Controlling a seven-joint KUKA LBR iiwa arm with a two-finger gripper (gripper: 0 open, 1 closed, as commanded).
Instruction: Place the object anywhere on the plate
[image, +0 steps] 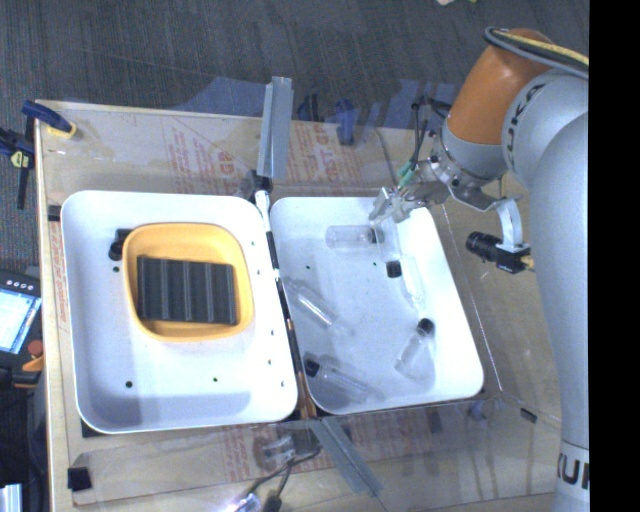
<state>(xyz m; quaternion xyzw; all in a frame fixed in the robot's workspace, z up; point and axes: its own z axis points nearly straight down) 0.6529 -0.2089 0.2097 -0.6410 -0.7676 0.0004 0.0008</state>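
Claw (385, 208) position was upper centre of frame, above the right bin (455, 330) beside a clear tube (350, 237); finger state indeterminate; yellow plate (190, 240) occupied the left bin (90, 370).

Both bins look like smooth white plastic, the left bin (90, 300) faintly glossy, the right bin (455, 330) likewise. The plate (185, 240) has a matt yellow-orange rim around a dark ribbed centre. At the right bin's twelve o'clock, a vial (350, 237) looks like clear, shiny plastic or glass. The bench (150, 130) looks like bare, pale wood.
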